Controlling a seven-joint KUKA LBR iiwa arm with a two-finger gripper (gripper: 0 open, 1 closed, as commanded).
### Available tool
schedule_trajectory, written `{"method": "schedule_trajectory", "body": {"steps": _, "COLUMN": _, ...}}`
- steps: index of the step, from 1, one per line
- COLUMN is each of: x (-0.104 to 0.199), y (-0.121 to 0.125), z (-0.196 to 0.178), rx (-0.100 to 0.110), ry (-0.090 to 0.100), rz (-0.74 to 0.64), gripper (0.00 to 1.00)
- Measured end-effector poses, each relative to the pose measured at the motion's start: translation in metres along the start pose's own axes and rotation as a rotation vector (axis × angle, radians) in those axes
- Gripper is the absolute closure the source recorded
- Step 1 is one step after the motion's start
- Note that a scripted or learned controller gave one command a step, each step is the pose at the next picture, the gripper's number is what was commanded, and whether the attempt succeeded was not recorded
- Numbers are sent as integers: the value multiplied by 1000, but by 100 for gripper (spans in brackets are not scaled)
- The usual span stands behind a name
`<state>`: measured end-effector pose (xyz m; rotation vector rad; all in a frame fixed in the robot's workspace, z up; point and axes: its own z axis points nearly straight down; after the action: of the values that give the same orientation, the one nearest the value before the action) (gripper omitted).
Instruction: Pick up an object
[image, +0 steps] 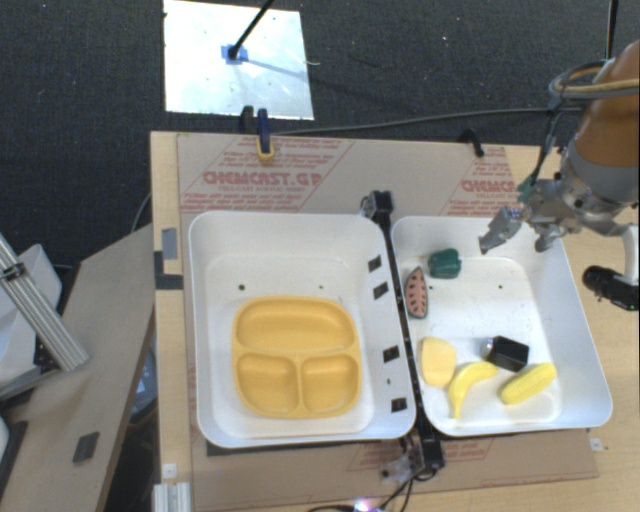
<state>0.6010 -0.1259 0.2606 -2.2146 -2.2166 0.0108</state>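
Over the right bin's far edge, we see the tool hanging above the rim with its two fingers spread apart — open, nothing between them. We can't tell its height above the bin.

Candidate objs all lie in the right bin: a green pepper-like piece near the far-left corner, a watermelon slice just beside the divider wall, a pale yellow piece touching or nearly touching a banana, a small black block and a corn cob close together near the front. The left bin holds a yellow divided tray.

What could go wrong, in our judgement:
- Tool sits at the rim — a straight descent probably hits the bin wall or bare floor, not an obj.
- The green piece is nearest, but looks rounded and may squirt out of a closing pinch.
- The front cluster is crowded; fingers may land on two items or push one away.
- The slice lies flat vs. the wall — little room for a finger on that side.
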Motion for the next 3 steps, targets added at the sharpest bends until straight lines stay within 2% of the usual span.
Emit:
{"method": "schedule_trajectory", "body": {"steps": 1, "x": 0, "y": 2, "z": -7, "rx": -12, "ry": -2, "rz": -2, "gripper": 0}}
{"method": "schedule_trajectory", "body": {"steps": 3, "x": 3, "y": -4, "z": 79, "rx": -12, "ry": -2, "rz": -1, "gripper": 0}}
